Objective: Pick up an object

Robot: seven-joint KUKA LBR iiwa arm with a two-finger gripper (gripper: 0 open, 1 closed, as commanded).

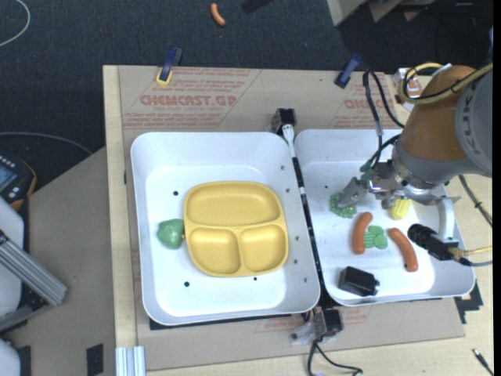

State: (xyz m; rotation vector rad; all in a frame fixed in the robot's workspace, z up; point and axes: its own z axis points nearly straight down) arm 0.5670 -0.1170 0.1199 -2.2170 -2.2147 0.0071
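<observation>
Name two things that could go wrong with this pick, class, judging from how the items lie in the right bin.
1. The pincer hangs right by the green leafy piece near the bin wall, so a finger may strike the wall.
2. The two sausages and the green piece between them lie crowded together, so a grab there could take two or nudge one away.

A robotics lab: the grey-and-orange arm (438, 128) reaches over a tabletop (235, 92) of protective-papered sheet held by blue clamps (167, 65). Two white bins (149, 210) sit side by side on it, cables (376, 100) trail about, aluminium framing (27, 269) stands at left, and dark carpet (117, 14) lies beyond.
</observation>
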